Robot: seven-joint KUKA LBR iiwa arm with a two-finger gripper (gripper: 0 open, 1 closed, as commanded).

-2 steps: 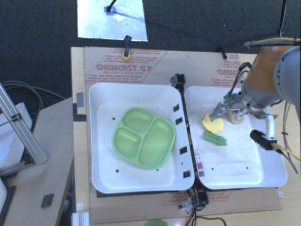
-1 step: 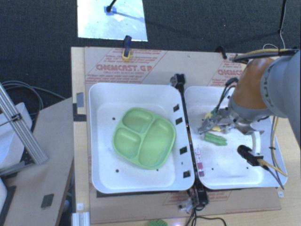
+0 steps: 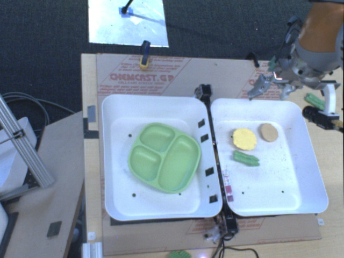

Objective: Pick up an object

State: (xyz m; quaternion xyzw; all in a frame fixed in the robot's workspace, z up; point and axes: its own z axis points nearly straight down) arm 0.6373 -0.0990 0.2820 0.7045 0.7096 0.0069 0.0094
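The only readable writing is on the brown board [image 3: 161, 74] under the bins: red block letters that look like "CHEMCAST GP", printed near the back left, with more of the same red print showing at the back right, too cut off to read.

Count-wise: two white bins side by side. The left bin [image 3: 115, 128] holds one light green divided plate [image 3: 164, 157] with three compartments. The right bin [image 3: 301, 192] has three small things: one yellow round piece [image 3: 244, 139], one tan round piece [image 3: 269, 132] just beside it toward the right, and one green pod-shaped thing [image 3: 246, 158] just in front of the yellow one.

The gripper [image 3: 274, 85] hangs over the back rim of the right bin, apart from all three objects and carrying nothing; how wide it's set, I honestly can't tell.
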